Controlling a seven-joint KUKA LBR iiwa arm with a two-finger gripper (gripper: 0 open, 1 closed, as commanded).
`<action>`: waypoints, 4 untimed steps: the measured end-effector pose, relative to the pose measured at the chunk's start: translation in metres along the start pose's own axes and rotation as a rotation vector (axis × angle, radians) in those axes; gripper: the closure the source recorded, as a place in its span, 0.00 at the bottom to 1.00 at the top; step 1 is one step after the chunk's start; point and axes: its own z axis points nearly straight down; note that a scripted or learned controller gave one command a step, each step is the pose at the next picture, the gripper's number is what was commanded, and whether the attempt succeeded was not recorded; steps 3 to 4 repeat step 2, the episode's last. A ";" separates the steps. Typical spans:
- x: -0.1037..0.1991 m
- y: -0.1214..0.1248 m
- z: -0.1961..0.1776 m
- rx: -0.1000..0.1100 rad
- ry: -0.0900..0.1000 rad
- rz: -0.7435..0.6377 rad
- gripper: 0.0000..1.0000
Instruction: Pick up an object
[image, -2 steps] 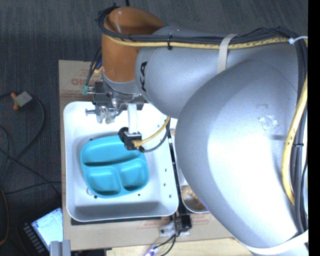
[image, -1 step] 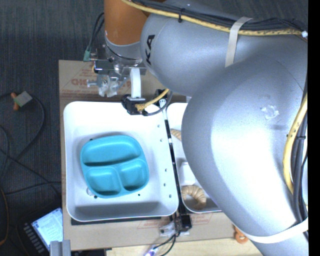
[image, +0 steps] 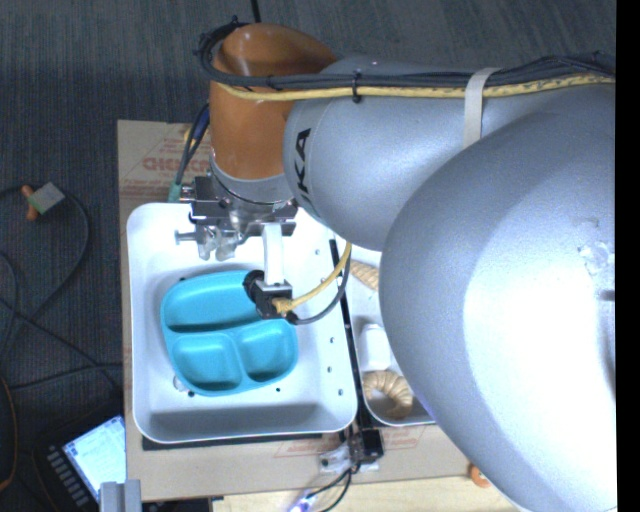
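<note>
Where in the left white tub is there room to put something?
Bare floor in the left white plastic bin: a strip between the blue three-compartment plastic tray and its right wall, another along its near wall. Crowded under the claw.

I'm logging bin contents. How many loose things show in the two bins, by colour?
Blue: 1, tray in left bin.
Tan: 1, coiled thing in right bin.
Total: 2 visible; the arm covers most of the right bin.

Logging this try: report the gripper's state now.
Gripper: cannot be told from this view; it sits by the blue divided tray in the left bin.
</note>
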 end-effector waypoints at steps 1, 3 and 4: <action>0.000 -0.065 0.020 -0.002 0.000 0.000 1.00; -0.034 0.028 -0.062 -0.005 0.000 0.002 1.00; -0.034 0.028 -0.062 -0.005 0.000 0.002 1.00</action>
